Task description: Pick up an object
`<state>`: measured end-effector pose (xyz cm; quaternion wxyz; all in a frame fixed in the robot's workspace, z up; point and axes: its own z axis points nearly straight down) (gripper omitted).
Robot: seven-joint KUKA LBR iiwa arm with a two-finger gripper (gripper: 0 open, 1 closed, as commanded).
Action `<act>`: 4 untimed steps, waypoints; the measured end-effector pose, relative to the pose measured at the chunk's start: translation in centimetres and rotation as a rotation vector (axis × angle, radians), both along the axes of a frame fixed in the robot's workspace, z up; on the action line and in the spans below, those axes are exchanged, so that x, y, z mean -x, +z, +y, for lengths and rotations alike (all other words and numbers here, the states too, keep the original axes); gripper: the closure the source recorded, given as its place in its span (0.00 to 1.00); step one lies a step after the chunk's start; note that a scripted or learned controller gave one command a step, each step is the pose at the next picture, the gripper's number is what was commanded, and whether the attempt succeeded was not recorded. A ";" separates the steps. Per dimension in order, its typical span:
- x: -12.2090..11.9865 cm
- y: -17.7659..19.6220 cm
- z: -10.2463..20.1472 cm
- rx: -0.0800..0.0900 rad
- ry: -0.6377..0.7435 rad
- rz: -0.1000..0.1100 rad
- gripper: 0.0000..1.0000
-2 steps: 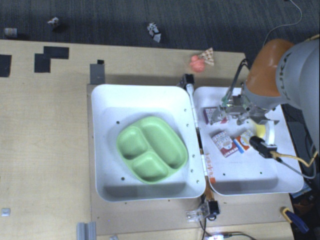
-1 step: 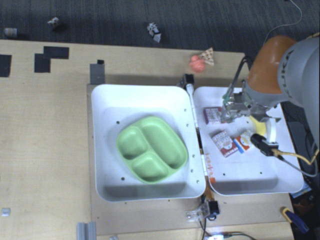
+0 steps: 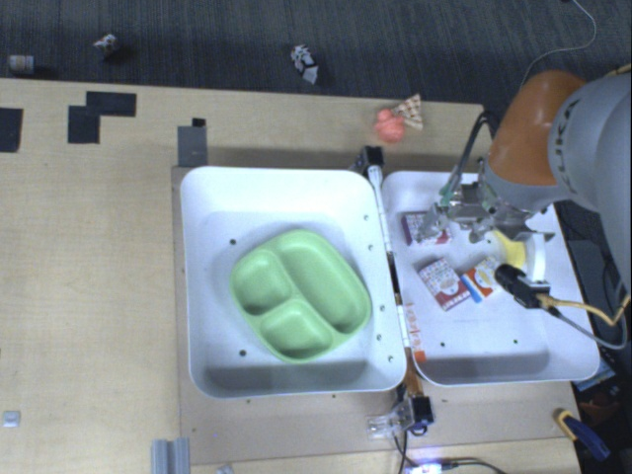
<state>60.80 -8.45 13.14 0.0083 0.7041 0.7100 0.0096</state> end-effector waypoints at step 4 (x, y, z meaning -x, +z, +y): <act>1.4 -2.2 0.1 0.002 -0.004 0.008 1.00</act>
